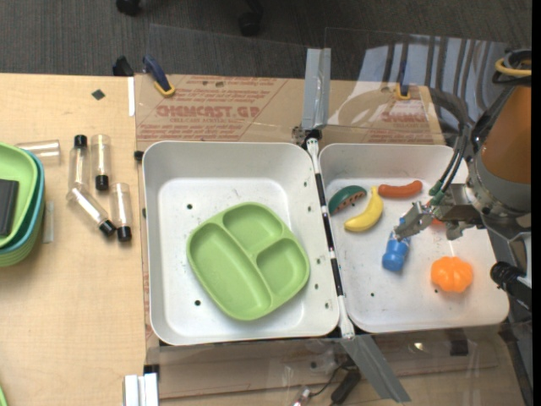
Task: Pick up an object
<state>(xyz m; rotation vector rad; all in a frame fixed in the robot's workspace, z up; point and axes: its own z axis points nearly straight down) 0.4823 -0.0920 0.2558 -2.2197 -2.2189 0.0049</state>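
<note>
The right bin holds several toys. A blue bottle-like toy lies near its middle, with an orange pumpkin-like ball to its right. A yellow banana, a green watermelon slice and an orange-red hot dog lie along the far side. My gripper hangs just above the blue toy's top end, reaching in from the right. Its fingers look slightly apart with nothing between them.
The left bin holds a green divided plate. Several clear vials and a stack of green trays lie on the wooden bench at left. Cardboard lies behind the bins.
</note>
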